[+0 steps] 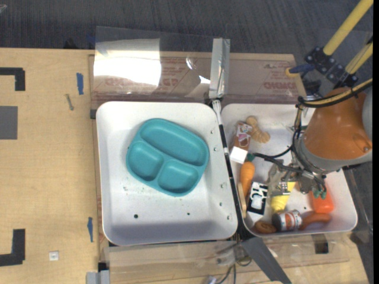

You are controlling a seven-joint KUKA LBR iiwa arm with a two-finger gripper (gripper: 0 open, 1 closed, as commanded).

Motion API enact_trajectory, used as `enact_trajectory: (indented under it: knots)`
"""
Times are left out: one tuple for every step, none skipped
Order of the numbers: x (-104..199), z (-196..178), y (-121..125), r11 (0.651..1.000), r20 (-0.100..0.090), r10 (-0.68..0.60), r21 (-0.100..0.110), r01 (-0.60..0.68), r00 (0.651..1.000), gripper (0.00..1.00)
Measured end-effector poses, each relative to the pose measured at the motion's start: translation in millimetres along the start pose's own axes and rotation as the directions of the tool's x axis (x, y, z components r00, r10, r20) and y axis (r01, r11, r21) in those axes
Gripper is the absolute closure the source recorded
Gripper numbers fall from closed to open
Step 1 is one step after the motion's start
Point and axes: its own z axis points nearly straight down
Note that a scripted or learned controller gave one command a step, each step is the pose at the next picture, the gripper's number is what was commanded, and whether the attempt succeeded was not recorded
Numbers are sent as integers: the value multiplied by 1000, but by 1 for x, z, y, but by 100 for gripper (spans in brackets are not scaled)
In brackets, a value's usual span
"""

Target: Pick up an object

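My gripper hangs low over the right bin, its metal parts just above a yellow object. The orange band of the arm covers the bin's right side. Around the gripper lie an orange carrot-like piece, a white block, a black-and-white item, a can lying on its side, an orange-red object and a tan toy. Nothing is seen between the fingers.
The left bin holds a teal divided plate. A clear plastic wall rises behind both bins, with a metal divider post. Yellow poles slant at the upper right. A wooden bench top lies to the left.
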Motion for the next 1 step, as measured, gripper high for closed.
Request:
enact_trajectory:
  knots:
    - [20,-85,53,999,-5,47,-2,-47,999,100]
